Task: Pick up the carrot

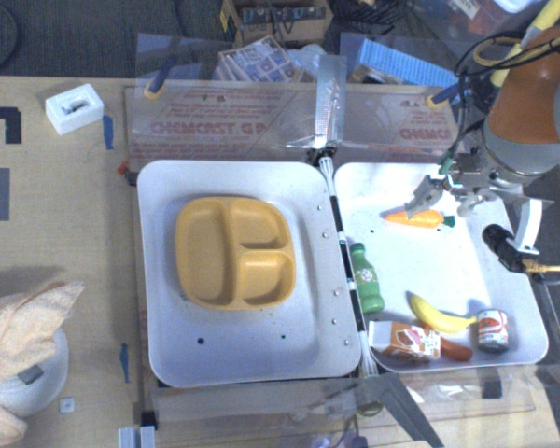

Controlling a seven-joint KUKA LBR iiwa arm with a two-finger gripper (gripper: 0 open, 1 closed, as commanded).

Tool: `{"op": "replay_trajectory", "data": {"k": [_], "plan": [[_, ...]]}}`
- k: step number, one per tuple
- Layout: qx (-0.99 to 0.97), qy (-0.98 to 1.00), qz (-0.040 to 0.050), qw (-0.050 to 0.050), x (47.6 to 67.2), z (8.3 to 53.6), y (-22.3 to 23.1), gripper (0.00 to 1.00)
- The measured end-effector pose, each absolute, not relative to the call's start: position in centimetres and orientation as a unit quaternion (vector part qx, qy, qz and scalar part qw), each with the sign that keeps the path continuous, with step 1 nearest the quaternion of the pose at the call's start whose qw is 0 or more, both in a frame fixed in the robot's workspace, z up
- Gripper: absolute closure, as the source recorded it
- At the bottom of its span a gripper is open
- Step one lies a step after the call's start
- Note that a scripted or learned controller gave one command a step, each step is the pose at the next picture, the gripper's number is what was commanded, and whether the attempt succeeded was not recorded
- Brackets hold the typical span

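On the bench, two white bins sit side by side. In the right bin [392, 180] the gripper [441, 194] points down with fingers spread apart, hovering just above the carrot [414, 218]; the banana [439, 315] lies toward six o'clock.

A robotics laboratory bench. A pale wooden tabletop [56, 222] bears two shallow white plastic bins [159, 278] side by side, backed by a clear acrylic barrier [233, 124]. Beyond lie tangled black cables [196, 7] and an open cardboard box of electronics [271, 7] on grey carpet [75, 26].
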State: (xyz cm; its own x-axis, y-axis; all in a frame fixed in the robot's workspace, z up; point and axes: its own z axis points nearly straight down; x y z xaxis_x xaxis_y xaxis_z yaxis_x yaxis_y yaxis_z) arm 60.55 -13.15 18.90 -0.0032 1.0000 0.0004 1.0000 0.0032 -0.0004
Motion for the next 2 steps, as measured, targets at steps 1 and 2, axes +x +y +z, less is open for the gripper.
{"op": "replay_trajectory", "data": {"k": [1,2], "plan": [[-0.758,-0.653,-0.0034,-0.005,64.0,10.3,-16.0,0.00],[-0.794,-0.608,-0.0009,-0.001,59.5,8.7,-17.8,0.00]]}}
